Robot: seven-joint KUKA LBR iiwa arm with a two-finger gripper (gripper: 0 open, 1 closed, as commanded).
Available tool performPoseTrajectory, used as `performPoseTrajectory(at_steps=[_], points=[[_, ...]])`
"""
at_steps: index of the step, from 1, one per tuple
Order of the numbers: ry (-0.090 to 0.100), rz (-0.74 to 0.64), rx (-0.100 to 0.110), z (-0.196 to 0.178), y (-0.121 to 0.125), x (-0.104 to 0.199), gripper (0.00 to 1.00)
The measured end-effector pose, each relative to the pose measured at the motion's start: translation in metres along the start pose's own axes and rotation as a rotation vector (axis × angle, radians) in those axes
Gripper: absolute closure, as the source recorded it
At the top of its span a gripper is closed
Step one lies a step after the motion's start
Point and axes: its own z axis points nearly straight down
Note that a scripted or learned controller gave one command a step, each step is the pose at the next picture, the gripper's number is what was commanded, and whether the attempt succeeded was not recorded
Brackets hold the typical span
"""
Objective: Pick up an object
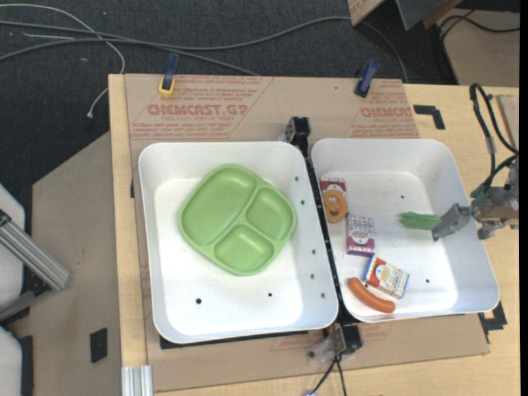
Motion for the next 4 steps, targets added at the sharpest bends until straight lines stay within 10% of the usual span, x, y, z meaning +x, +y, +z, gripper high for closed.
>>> performPoseTrajectory(at_steps=[1,4], points=[[-0.004,-0.005,-0.014,-0.007,0.003,0.001,0.0],[-0.002,-0.004,-0.01,0.13,-0.001,0.006,0.0]])
